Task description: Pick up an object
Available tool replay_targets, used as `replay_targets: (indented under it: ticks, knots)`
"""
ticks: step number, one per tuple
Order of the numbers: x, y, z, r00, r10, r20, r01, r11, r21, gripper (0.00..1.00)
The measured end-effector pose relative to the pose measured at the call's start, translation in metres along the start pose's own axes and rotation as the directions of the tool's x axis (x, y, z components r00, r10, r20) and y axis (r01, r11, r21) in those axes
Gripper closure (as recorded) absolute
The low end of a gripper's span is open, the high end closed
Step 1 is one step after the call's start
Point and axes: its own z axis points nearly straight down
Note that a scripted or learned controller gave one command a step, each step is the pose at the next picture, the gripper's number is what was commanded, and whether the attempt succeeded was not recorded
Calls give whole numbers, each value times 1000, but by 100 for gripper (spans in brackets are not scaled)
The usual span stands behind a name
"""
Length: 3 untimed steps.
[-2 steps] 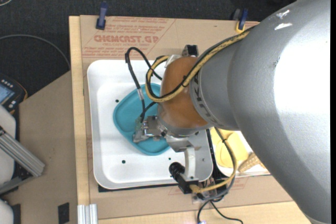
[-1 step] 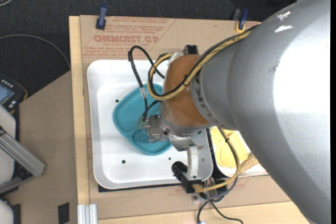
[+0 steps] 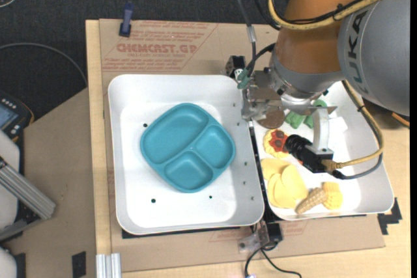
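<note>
Arm down over the right bin [image 3: 376, 169], gripper [image 3: 264, 104] low at its upper left corner.
Claw state impossible to tell, hidden under the wrist. Yellow pieces [image 3: 284, 180], a red-spotted item [image 3: 276, 140], green bits [image 3: 301, 119] scattered in that bin; blue divided plate [image 3: 187, 147] centred in the left bin [image 3: 127, 114].

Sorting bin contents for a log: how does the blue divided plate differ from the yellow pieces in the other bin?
The blue divided plate is one large item lying alone in the left bin; the yellow pieces are several small items crowded in the right bin. The plate has three compartments; the pieces are flat-looking. Both lie untouched.
</note>
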Motion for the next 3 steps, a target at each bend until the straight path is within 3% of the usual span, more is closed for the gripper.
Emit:
replay_targets:
  ticks: [1, 2, 3]
  knots:
    - [92, -46, -40, 1000, -19, -5, 19, 1000, 16, 100]
    - [36, -54, 84, 1000, -1, 4, 1, 999, 35, 100]
    - [69, -47, -100, 1000, -13, -9, 13, 1000, 2, 100]
